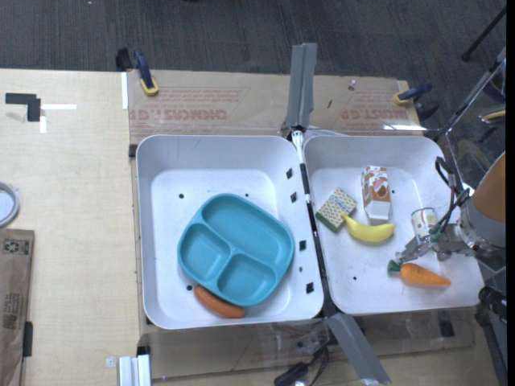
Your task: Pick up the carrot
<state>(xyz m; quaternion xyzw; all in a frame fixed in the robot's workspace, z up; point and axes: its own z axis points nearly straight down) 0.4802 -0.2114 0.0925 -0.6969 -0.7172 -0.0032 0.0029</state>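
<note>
The gripper [412, 250] is reaching into the right bin [342, 292] from the right side, its thin fingers sitting low near the carrot's green leafy end; whether they are spread or closed I cannot tell at this size. The carrot [424, 276] is lying flat on the bin floor near the front right corner, just below the gripper, and nothing is showing it between the fingers, so by my judgement the grasp and the lift are both waiting to be done. A banana [370, 231] is lying just to the carrot's upper left, with a small carton [375, 193] beyond it. A blue divided plate [235, 250] is resting in the left bin [153, 240].
</note>
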